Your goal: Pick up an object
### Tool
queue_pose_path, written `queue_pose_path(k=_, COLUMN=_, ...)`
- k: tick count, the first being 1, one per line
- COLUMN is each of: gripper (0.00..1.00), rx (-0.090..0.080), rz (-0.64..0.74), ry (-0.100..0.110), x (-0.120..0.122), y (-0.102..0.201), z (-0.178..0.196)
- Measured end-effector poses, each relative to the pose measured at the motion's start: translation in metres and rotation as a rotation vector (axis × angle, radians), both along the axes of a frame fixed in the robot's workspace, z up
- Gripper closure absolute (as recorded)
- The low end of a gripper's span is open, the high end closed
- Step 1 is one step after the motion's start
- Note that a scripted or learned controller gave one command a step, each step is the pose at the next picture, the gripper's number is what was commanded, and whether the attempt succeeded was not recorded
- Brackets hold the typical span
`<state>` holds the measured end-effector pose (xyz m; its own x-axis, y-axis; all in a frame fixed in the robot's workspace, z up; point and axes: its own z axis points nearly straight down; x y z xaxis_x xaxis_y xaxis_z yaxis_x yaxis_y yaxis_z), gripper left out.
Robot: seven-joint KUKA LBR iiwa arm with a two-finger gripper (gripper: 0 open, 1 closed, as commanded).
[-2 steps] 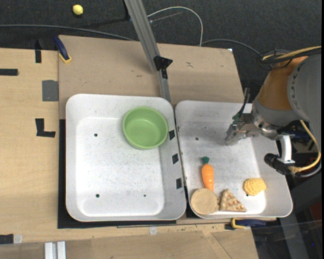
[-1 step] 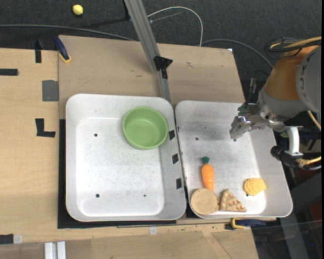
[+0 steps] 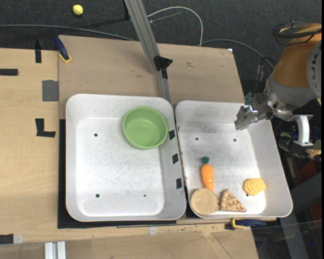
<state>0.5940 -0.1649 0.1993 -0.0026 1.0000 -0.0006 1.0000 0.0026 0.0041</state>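
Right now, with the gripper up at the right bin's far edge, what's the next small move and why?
Probably move toward the near end of the right bin and stop above the carrot. The gripper hangs over the far edge with nothing under it, while the toys lie along the near wall; the carrot is closest and stands slightly apart.

No text, label, brand or number can be read — not on any surface.
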Motion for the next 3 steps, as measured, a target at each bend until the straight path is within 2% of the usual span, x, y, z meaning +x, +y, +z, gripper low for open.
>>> queue_pose_path(k=1, gripper=1.00, rx=0.000, rz=-0.001, ry=0.000, x=0.001, y=0.000, z=0.046)
queue_pose_path(k=2, gripper=1.00, rx=0.002, rz=0.004, ry=0.004, x=0.014, y=0.050, z=0.052)
queue_pose_path(k=3, gripper=1.00, rx=0.002, rz=0.005, ry=0.006, x=0.027, y=0.111, z=0.040)
